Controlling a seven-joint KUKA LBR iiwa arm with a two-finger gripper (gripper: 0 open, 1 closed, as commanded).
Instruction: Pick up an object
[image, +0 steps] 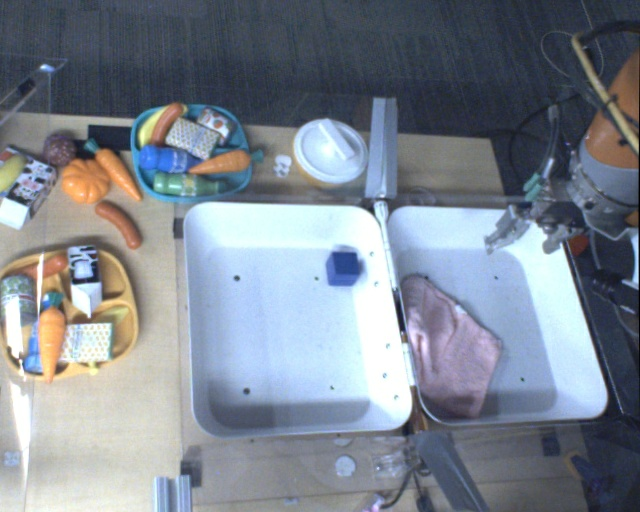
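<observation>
Camera view: end effector (527, 228) hangs open and empty over the right bin's (560, 400) far edge. Nearest pickable thing, the pink cloth (452, 345), lies below-left of it, long axis running along the divider.

Blue block (343, 267) in left bin (230, 400), pink cloth (452, 345) in right bin (560, 400).

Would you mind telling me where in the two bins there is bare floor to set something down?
The left bin is bare apart from the blue cube near its upper right. In the right bin, the pink cloth covers the left and lower side; free floor lies along its right half, below the gripper. The toy trays at left are crowded.
</observation>
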